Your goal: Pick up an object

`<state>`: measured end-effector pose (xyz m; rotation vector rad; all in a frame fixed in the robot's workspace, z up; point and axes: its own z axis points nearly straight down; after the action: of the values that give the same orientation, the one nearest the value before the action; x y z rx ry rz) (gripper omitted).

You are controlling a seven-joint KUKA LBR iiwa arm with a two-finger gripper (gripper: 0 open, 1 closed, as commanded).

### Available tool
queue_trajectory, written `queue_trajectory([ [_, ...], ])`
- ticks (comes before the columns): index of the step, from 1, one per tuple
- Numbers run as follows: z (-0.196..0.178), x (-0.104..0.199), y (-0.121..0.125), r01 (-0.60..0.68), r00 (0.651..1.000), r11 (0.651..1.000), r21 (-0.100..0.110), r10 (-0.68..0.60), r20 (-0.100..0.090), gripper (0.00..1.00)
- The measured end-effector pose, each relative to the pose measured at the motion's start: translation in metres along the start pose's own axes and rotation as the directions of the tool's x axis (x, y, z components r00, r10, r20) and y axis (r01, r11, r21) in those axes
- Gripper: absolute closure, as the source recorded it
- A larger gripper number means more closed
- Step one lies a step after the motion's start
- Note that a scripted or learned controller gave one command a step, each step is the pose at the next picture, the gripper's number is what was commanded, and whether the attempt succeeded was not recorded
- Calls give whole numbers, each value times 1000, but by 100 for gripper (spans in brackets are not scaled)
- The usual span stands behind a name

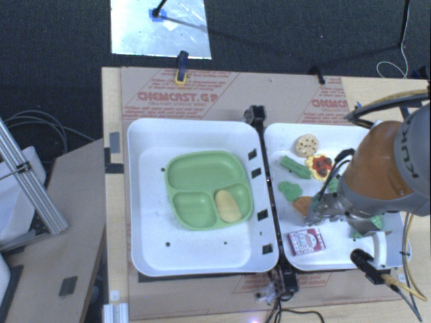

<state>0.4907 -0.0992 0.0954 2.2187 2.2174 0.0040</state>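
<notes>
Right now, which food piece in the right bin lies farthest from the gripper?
The round cookie, at the bin's far edge; the green pieces and red packet sit closer to the gripper.

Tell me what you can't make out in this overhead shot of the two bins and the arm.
- Gripper: finger state unclear in the camera view; the wrist covers it from above.
- Orange item: partly hidden under the gripper, so its shape and any contact are unclear.
- Right bin: its right part lies beneath the arm.
- Red packet: print too small to read.
- Green item beside the wrist: mostly covered.
</notes>
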Motion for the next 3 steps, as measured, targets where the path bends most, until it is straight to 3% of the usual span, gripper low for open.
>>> queue_trajectory([
  [1,-66,12,-2,6,1000,1000,-2,-6,-1,100],
  [3,-84,12,0,6,1000,1000,-5,-6,-1,100],
])
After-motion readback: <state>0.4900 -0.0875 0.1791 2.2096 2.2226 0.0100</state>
